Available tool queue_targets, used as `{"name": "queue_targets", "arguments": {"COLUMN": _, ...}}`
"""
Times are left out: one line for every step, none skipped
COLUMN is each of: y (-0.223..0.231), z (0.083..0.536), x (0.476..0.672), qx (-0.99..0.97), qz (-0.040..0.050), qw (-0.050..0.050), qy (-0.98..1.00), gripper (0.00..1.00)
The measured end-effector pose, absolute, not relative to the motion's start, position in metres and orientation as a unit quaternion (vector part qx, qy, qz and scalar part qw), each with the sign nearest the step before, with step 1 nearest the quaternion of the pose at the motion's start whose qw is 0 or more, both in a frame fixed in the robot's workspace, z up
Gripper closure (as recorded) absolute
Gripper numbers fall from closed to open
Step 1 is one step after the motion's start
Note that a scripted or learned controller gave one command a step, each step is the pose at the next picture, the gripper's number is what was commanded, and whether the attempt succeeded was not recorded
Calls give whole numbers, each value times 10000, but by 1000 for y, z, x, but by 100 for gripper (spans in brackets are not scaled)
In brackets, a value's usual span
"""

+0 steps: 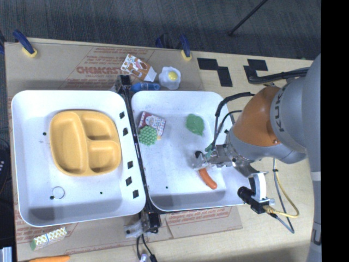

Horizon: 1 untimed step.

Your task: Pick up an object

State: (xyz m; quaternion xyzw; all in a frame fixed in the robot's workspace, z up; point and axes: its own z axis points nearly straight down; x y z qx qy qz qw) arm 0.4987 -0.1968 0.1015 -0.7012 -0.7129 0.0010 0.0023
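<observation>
The right bin (180, 198) holds several items. An orange carrot (207, 178) lies near its front right corner. A green leafy piece (194, 124) sits toward the back, and a red-and-white packet (153, 124) with a green knobbly ball (147, 137) lies by the left wall. My gripper (206, 158) hangs low over the bin's right side, just behind the carrot and in front of the green leafy piece. Nothing visible is held in it.
The left bin (27, 146) carries a yellow divided tray (85, 142). Behind the bins lie a snack packet (134, 66), a blue item (145, 86) and a white-and-yellow item (170, 77). A small wrapper (49, 237) lies at the front left. Cables trail off the arm at the right.
</observation>
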Motion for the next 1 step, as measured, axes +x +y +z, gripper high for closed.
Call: {"name": "queue_targets", "arguments": {"y": -144, "z": 191, "x": 477, "qx": -6966, "qz": 4, "qw": 16, "qy": -7175, "gripper": 100}}
